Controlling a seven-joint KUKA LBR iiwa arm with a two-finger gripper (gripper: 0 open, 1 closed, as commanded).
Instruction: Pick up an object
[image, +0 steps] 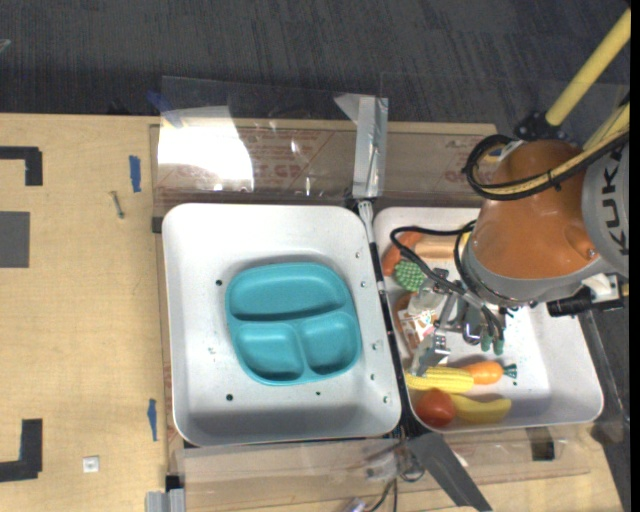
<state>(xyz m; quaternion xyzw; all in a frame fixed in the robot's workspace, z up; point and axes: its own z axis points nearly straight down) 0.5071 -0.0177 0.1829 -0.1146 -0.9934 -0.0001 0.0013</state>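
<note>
My gripper hangs low over the left half of the right bin, under the orange wrist band. Toy food lies around it: a red-and-white packet just to its left, a yellow corn cob and an orange carrot right below it. A banana and a red tomato rest by the front wall. A sausage and a green piece sit toward the back. Nothing is visibly lifted.
The left bin holds a teal divided plate. A raised rim separates the two bins. The arm's body covers the back right of the right bin, with cables looping above it.
</note>
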